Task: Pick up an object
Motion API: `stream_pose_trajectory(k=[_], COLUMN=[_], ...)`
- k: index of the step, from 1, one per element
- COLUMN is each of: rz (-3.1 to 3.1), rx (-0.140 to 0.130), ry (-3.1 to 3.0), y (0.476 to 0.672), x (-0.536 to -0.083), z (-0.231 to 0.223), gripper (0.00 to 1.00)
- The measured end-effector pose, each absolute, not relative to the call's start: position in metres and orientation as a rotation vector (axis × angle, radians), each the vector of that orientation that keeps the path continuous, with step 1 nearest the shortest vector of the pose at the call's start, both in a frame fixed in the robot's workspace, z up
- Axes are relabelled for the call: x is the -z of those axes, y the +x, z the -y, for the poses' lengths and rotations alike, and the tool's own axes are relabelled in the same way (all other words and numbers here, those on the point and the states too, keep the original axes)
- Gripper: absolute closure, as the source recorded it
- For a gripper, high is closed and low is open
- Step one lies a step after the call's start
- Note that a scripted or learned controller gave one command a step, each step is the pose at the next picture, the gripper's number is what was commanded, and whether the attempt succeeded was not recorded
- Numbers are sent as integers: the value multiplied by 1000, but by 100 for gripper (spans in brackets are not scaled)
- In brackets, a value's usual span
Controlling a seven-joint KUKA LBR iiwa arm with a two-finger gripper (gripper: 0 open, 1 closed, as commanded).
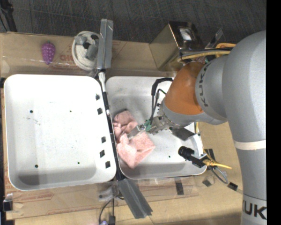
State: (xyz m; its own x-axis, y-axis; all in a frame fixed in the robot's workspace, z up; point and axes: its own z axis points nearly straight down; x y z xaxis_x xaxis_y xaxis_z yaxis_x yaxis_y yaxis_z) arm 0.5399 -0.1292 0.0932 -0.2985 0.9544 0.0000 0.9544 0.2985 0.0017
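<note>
A crumpled pink cloth (131,142) lies in the right bin (131,86), against its left wall. My gripper (141,128) reaches in from the right and is down at the cloth's upper right part, touching or just over its folds. The orange-banded wrist hangs above the middle of that bin and hides the floor beneath it.
The left bin (51,130) stands beside the right one, with a row of black clips (103,139) along the shared wall. Behind the bins are a purple object (48,52), a white roll (85,49) and a brown box (174,45).
</note>
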Motion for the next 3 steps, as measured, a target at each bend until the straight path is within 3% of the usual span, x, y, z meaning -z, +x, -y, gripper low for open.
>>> stream_pose_trajectory(k=[1, 2, 3], rz=[-2472, -2432, -2466], rx=[-4, -1, -2], ry=[1942, 1988, 1943], y=[524, 557, 568], x=[-94, -93, -93], z=[159, 139, 111], gripper=[0, 0, 0])
